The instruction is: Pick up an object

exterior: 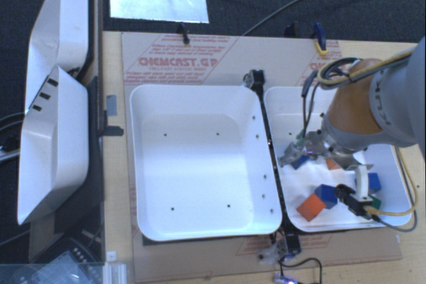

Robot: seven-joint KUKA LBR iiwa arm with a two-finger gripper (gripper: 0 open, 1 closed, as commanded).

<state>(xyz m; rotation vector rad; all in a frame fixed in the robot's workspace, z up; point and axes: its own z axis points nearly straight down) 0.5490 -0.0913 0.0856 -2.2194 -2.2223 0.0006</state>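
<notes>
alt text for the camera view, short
A grey arm reaches from the right into the right white bin, over small blocks including an orange block and a blue block. The left white bin sits beside it.

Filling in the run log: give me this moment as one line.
arm: over right white bin | gripper: low at bin's left side, beside small blue block | orange cube: free | left white bin: untouched

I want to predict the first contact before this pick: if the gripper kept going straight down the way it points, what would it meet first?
Probably the small blue block just under the gripper, near the right bin's left wall; depth is unclear from this view.
</notes>
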